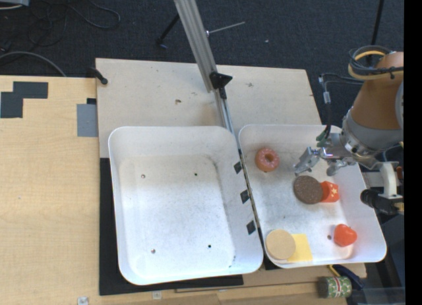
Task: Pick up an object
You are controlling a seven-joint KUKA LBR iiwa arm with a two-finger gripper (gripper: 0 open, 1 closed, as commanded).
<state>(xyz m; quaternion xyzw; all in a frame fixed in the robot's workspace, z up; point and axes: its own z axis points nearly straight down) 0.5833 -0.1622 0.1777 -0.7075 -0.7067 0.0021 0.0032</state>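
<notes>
The right bin [369, 248] holds a pink frosted donut [267, 159], a brown round cookie-like disc [308, 190] with a small red and yellow piece [330, 192] beside it, a red tomato-like object [345, 234], a tan round disc [281, 244] and a yellow slice [302, 248]. My gripper [315, 161] hangs over the right bin, just above and behind the brown disc and to the right of the donut. Its fingers are spread and open, with nothing between them.
The left bin [173, 257] sits beside the right one, with black clips [245, 195] along the divide. A slanted aluminium rail [198, 40] rises behind the bins. A green can [336, 288] lies on the bench below the right bin.
</notes>
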